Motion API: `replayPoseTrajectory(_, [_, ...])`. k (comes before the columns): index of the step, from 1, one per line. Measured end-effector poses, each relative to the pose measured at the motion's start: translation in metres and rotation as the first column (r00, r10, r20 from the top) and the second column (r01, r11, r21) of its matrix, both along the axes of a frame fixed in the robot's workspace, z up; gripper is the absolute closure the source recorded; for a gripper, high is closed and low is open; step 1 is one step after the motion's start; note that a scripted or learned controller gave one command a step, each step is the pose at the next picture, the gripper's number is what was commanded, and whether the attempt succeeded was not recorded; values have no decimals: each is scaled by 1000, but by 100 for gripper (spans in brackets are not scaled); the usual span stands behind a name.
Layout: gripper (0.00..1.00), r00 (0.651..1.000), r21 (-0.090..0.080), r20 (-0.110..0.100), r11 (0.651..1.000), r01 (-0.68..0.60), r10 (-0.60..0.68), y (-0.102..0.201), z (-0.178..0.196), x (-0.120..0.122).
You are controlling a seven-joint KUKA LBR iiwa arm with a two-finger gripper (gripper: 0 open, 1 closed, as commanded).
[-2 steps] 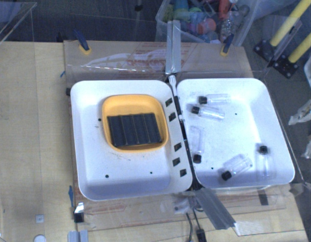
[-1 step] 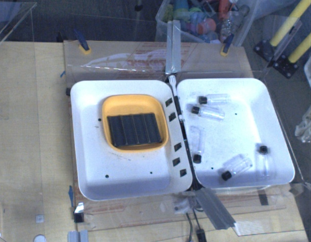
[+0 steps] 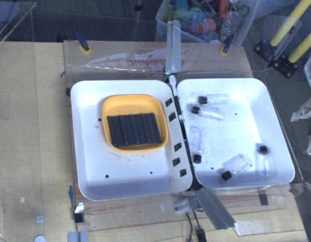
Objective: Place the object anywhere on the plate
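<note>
clear vials in the right bin, yellow plate in the left

clear plastic vials with black caps lie scattered in the right bin, five as far as can be counted: one near the top, one just below it, one beside the divider, one toward the front, and one by the right wall, faint against the white. all lie flat and none touches another.

one yellow plate sits in the left bin, well apart from the vials, with one dark ribbed slab resting on it. two bins stand side by side, meeting at a divider that carries a row of small black tabs.

the arm and its claw cannot be made out here, so whether the claw is wide or narrow cannot be told.
</note>
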State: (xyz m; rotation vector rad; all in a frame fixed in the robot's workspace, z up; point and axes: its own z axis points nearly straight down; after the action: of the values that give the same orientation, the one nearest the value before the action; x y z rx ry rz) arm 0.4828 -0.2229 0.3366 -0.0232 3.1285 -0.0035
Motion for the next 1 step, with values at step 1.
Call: replayPoseTrajectory(1, [100, 1000, -2, 9, 1000, 2, -2, 0, 11, 2])
